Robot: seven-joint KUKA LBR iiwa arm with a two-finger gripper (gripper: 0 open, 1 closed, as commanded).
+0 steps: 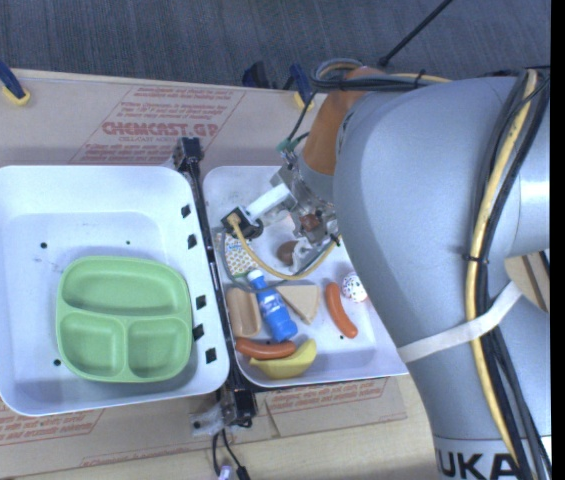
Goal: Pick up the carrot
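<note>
Carrot (265, 348) at the near end of the right bin (387, 366), lying against the banana (284, 364).
Left to right: one green plate (122, 318) in the left bin (2, 228); then one smooth, orange-red, tapered carrot, one banana, one blue bottle (273, 308), one sausage (341, 311). Gripper (307, 233) hangs over the bin's far half, well apart from the carrot; its state cannot be told.

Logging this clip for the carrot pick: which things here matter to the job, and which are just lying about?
Job: carrot, likely the orange stick; right bin holding it; gripper over that bin's far end.

Lying about: blue bottle, banana, sausage, bread slice, die, green plate in the left bin.
</note>
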